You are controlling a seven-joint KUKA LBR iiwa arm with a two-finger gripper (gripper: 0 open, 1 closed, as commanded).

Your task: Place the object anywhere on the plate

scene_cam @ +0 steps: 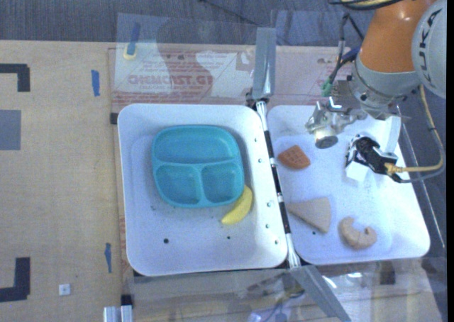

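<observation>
A teal plate with three compartments lies in the left bin. A yellow banana rests against the plate's lower right rim, on the bin floor. In the right bin lie an orange wedge, a tan triangular slice and a curled tan piece. My gripper hangs over the upper part of the right bin, up and to the right of the orange wedge. Nothing shows between its fingers.
A grey divider stands at the back between the two bins. A black and yellow fitting with cable hangs beside the gripper over the right bin. Brown bench surface lies to the left.
</observation>
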